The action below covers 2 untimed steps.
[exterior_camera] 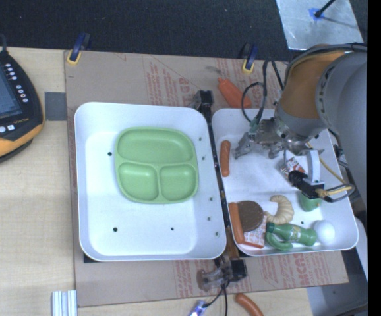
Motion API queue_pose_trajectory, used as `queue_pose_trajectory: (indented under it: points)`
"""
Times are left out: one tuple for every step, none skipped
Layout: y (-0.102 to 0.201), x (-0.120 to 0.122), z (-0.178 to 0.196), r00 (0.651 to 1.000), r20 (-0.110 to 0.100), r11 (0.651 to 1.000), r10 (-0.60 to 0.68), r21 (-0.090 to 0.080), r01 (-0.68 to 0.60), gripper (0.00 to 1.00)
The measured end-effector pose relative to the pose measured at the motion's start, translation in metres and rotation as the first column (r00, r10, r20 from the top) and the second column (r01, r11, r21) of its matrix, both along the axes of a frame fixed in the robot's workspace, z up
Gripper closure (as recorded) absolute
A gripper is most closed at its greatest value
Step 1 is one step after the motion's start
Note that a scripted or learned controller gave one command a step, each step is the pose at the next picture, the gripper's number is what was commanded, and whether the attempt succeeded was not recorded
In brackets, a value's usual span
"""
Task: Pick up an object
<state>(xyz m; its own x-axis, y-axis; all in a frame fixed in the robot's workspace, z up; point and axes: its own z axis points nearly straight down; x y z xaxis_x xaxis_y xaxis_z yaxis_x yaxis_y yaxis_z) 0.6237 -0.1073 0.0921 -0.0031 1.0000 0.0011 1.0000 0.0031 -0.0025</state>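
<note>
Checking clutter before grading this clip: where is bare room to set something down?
Left bin: a bare white band along its near and left walls, around the green divided plate. Right bin: a bare patch between the sausage and the tool; its near end is crowded.

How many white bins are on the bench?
2. The left bin holds a green plate. The right bin is beside it, with toy food along its near edge and the arm above it.
</note>
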Motion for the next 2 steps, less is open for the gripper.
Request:
queue_pose_trajectory:
  points:
    - [-0.014,0.033,0.000,1.000,0.000,1.000,0.002,-0.001,-0.002,0.00]
    - [0.015,-0.013,-0.001,1.000,-0.002,1.000,0.001,-0.002,-0.001,0.00]
